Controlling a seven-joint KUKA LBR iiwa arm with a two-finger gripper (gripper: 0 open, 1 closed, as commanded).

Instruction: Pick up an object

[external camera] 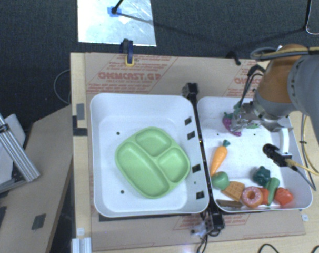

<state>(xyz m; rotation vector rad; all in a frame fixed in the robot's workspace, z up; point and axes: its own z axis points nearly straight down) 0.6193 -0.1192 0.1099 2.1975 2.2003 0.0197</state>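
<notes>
Toys (249,186) fill right bin (301,194); divided plate (152,162) in left bin (101,141); fingers' (238,119) state: cannot tell.

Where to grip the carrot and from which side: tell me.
Grip the carrot across its thick orange middle, coming straight down from above. It lies flat in the right bin, green top pointing up-right, tip toward the green piece. Its long flanks look clear, so close the fingers across the narrow width.

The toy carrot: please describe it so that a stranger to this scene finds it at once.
Look at the right bin, the one holding the toys. The carrot lies near its left wall, above a green round toy. It alone is a long orange cone with a small green top.
</notes>
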